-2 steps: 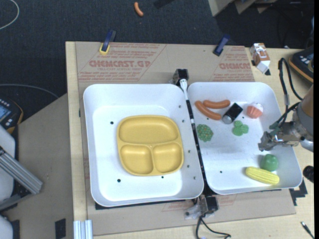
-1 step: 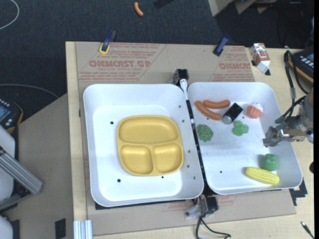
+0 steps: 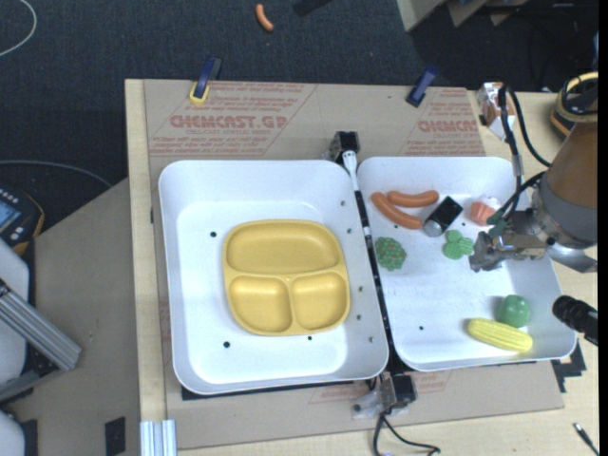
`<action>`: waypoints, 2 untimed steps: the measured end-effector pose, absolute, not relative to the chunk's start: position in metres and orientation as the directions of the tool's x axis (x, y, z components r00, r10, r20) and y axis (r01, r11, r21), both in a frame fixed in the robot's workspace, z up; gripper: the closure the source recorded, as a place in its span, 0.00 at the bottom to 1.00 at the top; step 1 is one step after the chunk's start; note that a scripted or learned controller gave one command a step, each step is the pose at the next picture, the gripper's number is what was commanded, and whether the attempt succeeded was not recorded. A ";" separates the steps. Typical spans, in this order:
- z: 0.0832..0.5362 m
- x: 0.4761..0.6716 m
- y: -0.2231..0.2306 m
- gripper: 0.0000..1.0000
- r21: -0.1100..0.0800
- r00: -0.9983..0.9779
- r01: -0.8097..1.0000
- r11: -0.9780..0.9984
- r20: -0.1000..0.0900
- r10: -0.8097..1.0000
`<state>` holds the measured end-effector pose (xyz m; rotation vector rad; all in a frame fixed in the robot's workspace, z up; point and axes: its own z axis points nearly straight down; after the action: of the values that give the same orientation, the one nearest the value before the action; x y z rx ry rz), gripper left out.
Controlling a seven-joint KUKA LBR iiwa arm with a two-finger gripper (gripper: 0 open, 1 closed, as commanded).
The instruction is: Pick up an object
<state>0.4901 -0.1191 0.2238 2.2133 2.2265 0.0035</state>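
Objects for picking lie in the right bin. Going left to right: the left bin holds a yellow divided plate. In the right bin sit a green broccoli piece, two orange sausages at the far side, a black cylinder, a small green piece, a yellow corn cob near the front and a green pepper. The tool hangs over the right side, just beside the small green piece; whether it is clenched or released I cannot tell.
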 end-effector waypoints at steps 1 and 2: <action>0.233 0.502 -0.067 1.00 0.003 -0.007 1.000 0.007 0.001 1.000; 0.221 0.507 -0.005 1.00 -0.003 -0.007 1.000 0.007 0.003 1.000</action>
<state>0.5071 -0.0055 0.2209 2.2168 2.2325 -0.0004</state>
